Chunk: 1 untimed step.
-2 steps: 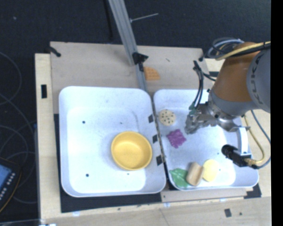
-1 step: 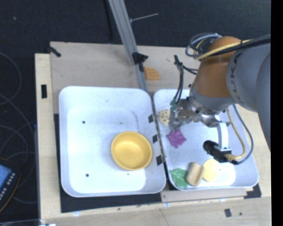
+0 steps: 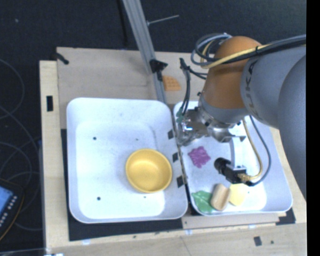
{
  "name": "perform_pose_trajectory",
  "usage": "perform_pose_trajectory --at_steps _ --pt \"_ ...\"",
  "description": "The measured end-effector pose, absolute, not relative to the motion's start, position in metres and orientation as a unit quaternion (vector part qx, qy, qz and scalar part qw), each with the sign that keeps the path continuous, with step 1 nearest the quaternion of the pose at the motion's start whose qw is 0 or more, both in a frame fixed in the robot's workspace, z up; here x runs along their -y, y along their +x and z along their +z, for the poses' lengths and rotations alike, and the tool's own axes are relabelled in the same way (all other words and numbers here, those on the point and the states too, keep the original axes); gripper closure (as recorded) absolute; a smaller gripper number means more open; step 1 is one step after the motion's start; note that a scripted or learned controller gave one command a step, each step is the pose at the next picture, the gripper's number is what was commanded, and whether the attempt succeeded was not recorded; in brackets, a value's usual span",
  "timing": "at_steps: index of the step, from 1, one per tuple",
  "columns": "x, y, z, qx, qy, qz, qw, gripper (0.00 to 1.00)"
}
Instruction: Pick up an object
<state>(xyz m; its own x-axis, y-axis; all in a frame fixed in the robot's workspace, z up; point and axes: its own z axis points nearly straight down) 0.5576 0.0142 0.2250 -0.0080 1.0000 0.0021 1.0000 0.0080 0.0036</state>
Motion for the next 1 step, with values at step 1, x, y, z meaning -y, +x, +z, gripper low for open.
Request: perform_pose_trajectory --at_steps 1 --pt "-0.0737 0.5611 0.2382 -0.710 0.704 0.0014 0.000 1.00"
